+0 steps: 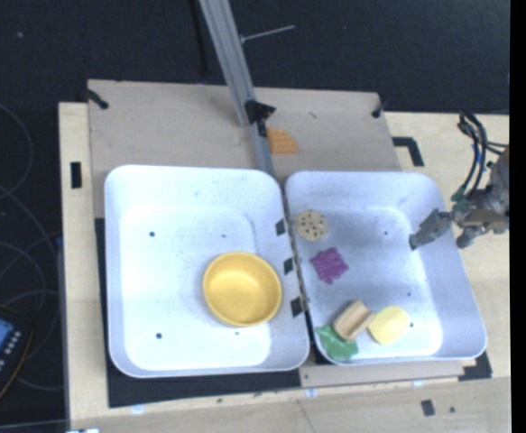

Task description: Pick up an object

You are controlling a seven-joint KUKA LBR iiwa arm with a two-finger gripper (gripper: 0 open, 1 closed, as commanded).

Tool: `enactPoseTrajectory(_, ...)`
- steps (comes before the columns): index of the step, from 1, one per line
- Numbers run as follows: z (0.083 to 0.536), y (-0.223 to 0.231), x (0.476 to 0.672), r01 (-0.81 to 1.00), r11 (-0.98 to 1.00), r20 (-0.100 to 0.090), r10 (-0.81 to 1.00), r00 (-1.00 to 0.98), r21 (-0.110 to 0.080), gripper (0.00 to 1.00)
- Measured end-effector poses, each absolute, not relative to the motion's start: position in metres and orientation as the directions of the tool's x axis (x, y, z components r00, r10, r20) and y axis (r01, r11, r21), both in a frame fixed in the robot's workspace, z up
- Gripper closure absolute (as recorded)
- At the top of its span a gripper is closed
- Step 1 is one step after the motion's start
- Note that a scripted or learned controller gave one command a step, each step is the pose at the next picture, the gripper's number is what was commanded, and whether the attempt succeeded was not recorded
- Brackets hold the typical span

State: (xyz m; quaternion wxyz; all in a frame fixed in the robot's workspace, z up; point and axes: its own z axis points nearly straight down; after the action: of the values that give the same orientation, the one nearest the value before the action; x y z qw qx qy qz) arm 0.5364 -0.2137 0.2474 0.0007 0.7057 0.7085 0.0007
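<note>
Nearest me, along the near wall of the right bin [461, 327], I see the green piece [336, 344], the tan block [351, 317] and the yellow lump [389, 325] bunched together. My gripper [446, 228] sits at that bin's right rim, fingers spread a little with nothing between them. From it, the yellow lump lies down and left, toward me; the purple piece [328, 264] is further left, mid-bin, and the speckled disc [311, 225] sits almost straight left by the divider. The tan block's long axis runs diagonally. I judge the yellow lump the shortest reach. The yellow bowl [241, 288] in the left bin [136, 242] is well apart.
</note>
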Motion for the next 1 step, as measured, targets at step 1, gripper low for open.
enactPoseTrajectory(1, 0.2474, -0.2135, 0.5365, 1.0, 0.004, 0.0, 1.0, -0.004, 0.002, 0.0)
